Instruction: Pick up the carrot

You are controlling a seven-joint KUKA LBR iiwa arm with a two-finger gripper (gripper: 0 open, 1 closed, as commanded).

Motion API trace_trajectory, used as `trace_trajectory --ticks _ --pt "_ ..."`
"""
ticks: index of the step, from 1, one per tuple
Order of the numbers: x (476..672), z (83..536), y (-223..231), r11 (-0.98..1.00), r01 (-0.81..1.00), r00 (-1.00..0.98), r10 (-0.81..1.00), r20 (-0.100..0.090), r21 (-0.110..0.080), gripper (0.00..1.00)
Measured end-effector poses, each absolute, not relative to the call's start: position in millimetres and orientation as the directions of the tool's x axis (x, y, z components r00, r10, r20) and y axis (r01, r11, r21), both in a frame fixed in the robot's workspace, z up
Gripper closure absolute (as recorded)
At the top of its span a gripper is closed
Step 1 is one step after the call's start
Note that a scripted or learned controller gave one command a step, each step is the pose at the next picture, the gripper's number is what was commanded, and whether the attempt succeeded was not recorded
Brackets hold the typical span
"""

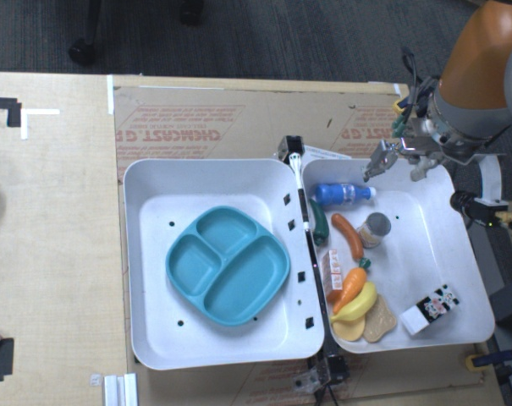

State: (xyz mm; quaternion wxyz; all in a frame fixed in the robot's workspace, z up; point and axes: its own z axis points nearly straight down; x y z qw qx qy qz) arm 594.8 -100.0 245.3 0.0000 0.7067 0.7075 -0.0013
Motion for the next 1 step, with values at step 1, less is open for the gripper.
trace_trajectory --ticks 1 --pt "537.9 145.8 -100.9 0.137 0.991 -0.137 0.991 -0.001 -0.001 0.0"
